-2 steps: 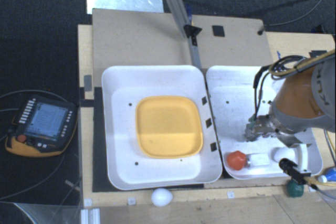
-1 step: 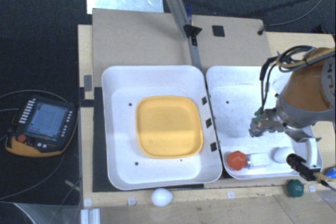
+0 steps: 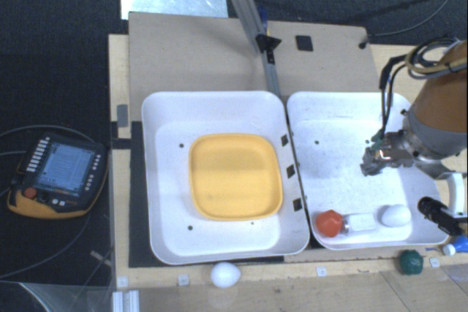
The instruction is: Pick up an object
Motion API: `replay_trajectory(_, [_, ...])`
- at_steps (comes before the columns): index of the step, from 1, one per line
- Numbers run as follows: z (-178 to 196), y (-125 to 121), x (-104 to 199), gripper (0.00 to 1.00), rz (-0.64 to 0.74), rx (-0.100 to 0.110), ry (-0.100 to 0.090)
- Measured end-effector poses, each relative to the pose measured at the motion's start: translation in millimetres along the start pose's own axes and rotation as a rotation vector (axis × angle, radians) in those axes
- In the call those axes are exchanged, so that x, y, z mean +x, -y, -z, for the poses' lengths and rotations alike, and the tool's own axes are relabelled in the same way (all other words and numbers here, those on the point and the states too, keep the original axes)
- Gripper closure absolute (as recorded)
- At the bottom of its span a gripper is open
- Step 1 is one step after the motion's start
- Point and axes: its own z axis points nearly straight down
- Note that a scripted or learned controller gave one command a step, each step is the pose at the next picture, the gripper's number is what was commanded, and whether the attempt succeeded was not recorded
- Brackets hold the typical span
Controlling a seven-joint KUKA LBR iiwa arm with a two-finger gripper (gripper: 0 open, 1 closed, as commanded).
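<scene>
My gripper (image 3: 374, 160) hangs over the right part of the right bin (image 3: 322, 120), above bare floor. Along that bin's front edge lie a red-orange ball (image 3: 329, 223), a small clear-white piece (image 3: 360, 222) beside it, and a white egg-shaped object (image 3: 395, 215). The gripper is behind the white egg and somewhat to its left, apart from all three. A yellow square plate (image 3: 235, 175) lies in the middle of the left bin (image 3: 164, 157).
A white egg (image 3: 225, 274) sits on the bench in front of the left bin. A dark green ball (image 3: 411, 261) lies off the right bin's front right corner. A teach pendant (image 3: 57, 175) rests far left. A metal pole (image 3: 248, 4) slants behind the bins.
</scene>
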Motion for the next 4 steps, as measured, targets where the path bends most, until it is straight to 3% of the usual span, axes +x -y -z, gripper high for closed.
replay_trajectory(1, [60,-5,6,1.0,0.001,-0.001,0.0])
replay_trajectory(4, [30,-32,172,1.0,0.004,0.005,-0.002])
